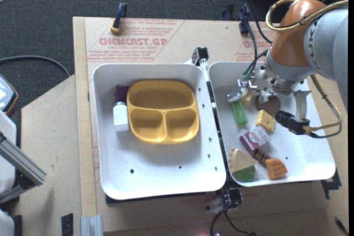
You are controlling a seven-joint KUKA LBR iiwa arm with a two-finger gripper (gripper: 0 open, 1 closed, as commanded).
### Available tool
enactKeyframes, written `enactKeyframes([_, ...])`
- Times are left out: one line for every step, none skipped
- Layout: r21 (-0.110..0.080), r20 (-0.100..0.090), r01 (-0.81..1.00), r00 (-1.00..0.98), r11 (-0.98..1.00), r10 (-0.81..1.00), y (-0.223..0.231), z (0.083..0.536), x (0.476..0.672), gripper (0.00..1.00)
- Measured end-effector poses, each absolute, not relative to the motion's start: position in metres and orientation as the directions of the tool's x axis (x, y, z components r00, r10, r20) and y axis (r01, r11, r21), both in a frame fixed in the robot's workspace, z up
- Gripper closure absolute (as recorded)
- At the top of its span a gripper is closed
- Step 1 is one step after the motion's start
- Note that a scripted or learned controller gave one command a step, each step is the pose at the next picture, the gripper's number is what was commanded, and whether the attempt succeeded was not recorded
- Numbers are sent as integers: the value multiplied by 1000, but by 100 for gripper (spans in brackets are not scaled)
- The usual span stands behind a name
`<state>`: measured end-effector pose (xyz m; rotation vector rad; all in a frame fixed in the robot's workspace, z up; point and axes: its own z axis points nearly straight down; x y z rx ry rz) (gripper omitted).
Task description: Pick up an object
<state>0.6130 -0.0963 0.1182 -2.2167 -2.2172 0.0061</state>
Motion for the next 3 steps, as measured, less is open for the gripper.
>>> enactKeyframes([-6,1,1000,0,0,1000,-95,83,612,0])
enactKeyframes([0,0,1000,1,-1,1000,-96,96,614,100])
enactKeyframes([6,-1,1000,0,0,1000,-94,140,609,100])
